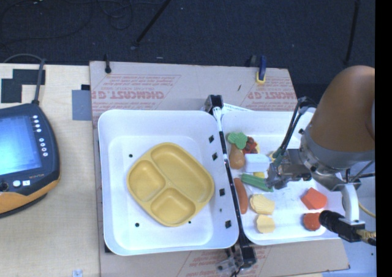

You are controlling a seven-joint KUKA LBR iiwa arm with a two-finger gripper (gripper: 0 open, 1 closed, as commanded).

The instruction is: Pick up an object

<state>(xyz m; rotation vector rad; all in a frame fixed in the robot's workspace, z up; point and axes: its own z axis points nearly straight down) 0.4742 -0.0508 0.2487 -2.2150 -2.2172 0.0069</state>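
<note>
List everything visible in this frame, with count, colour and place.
Bins: 2, white, side by side on the bench.
Divided plate: 1, yellow, left bin.
Toy foods: about ten, mixed green, brown, orange, yellow, red, right bin.
White block: 1, right bin, among the foods.
Control pendant: 1, grey and orange with blue screen, bench far left.
Cardboard sheet: 1, brown, under the bins.
Clamp: 1, blue and yellow, cardboard's rear edge.
Arm: 1, grey and orange, over right bin.
Gripper: 1, dark, low among the foods.
</note>
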